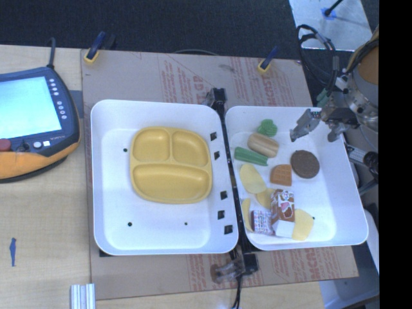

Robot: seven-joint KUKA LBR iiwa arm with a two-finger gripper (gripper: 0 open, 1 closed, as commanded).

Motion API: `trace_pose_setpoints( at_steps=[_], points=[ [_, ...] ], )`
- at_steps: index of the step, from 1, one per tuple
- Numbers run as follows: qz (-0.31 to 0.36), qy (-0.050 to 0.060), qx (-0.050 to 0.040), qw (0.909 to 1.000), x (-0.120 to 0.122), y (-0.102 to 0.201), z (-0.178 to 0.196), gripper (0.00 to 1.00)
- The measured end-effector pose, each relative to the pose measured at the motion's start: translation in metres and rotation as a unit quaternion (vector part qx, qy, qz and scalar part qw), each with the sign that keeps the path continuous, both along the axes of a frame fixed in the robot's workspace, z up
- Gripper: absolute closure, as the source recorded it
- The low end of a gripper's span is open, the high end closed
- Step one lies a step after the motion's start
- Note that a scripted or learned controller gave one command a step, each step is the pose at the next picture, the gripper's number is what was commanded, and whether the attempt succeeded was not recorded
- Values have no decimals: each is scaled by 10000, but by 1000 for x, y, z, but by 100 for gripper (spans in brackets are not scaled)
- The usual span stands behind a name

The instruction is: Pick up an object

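End effector (318, 127) spread, gripping nothing, above right bin (341, 201) near brown disc (304, 164). Yellow tray (171, 165) in left bin (109, 192).

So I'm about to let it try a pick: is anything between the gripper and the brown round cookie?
Nothing visible is. The gripper hovers above the right bin's far side, and the brown cookie lies just below it in view, uncovered, apart from the other items.

A single fixed camera looks down at a slant (from some height) over both white bins (106, 172).
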State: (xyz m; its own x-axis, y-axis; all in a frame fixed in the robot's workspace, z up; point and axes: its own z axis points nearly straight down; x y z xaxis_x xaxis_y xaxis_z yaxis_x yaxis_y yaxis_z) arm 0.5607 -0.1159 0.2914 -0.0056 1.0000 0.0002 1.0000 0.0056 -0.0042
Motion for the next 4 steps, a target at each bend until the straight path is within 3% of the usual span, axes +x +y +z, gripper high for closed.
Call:
trace_pose_setpoints(
  at_steps=[1, 2, 3, 4],
  points=[
    [22, -7, -14, 10000, 80, -4, -121, 0],
    [15, 22, -2, 10000, 95, 7, -204, 0],
    [-16, 21, -3, 10000, 40, 19, -200, 0],
    [-27, 18, -10, 10000, 2, -24, -200, 0]
  ],
)
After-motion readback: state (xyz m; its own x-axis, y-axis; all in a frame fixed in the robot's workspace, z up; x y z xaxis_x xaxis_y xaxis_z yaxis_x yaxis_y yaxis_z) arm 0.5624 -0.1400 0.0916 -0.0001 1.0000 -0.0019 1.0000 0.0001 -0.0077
